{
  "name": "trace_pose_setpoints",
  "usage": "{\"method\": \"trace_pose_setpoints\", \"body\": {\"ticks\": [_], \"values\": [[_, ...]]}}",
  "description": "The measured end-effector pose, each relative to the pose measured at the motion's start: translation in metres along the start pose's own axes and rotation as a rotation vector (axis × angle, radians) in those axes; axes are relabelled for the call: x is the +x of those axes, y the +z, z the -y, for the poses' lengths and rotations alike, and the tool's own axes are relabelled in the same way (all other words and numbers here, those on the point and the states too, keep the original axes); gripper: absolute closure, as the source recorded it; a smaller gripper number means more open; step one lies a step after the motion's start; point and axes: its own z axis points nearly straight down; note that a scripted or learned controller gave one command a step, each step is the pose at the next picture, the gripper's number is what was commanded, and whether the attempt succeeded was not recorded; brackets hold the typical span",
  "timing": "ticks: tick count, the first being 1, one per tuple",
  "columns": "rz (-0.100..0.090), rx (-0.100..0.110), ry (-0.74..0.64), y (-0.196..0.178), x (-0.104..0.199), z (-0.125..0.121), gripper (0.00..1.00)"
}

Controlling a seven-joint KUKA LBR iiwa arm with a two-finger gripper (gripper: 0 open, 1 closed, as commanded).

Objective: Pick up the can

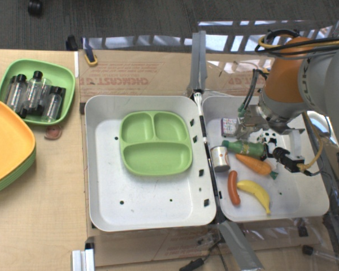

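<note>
Can (pixel 220 158) sits in the right bin (pixel 305 208), hard against that bin's left wall, roughly mid-height of the bin. It looks to be lying on its side, silver, long axis running roughly up-down in the camera view along the wall; one end faces the top of the view, though which end is the lid I can't tell. Tool (pixel 250 130) is up and to the right of it, near the bin's upper middle, hanging over a small pink-and-white box (pixel 230 126) and the neck end of a green bottle (pixel 244 147). Can't tell if the tool is open or closed: the wrist and orange band cover it, and nothing is visibly between its tips. So the can lies down-left from the tool, near but not under it. Judgement: next move is a short shift toward the left wall and toward the viewer, then a descent with the closing direction across the can's short side, i.e. left-right in view. Risk: wall clearance is tight on the can's left, and the bottle sits just beside its upper right. Carrot (pixel 254 163), sausage (pixel 233 187) and banana (pixel 256 193) lie lower right, clear of the can. Green divided plate (pixel 155 142) in the left bin (pixel 101 208) is irrelevant.
</note>
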Motion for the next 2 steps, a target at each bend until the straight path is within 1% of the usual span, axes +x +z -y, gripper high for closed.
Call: {"method": "trace_pose_setpoints", "body": {"ticks": [1, 2], "values": [[-0.001, 0.001, -0.267, -0.079, 0.082, 0.021, 1.00], [-0.001, 0.004, -0.105, -0.079, 0.032, 0.060, 1.00]]}}
